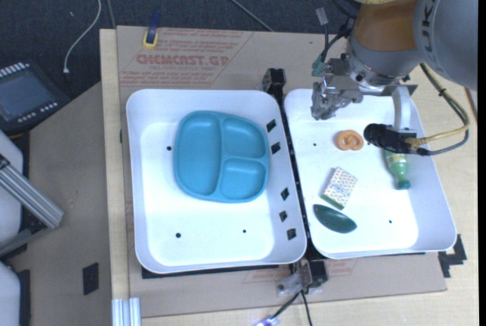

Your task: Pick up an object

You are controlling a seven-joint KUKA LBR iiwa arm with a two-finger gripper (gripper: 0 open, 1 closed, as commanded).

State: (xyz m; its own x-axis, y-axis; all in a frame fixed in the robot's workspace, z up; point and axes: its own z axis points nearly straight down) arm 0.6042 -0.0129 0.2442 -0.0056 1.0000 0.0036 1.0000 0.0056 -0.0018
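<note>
In the right bin [425, 229] lie an orange ring-shaped piece [350, 140], a green bottle-like object [398, 169], a small checkered white packet [340, 186] and a dark teal oval piece [335, 219]. My gripper [326, 106] hangs over the bin's far left corner, up and to the left of the orange ring. Nothing shows between its fingers. A blue divided plate [221, 156] rests in the left bin [152, 241].
Black clips line the wall between the two bins [284, 165]. The bins sit on a cardboard sheet [182, 51]. Loose cables run over the dark floor behind, and a small screen [26, 93] stands at the left.
</note>
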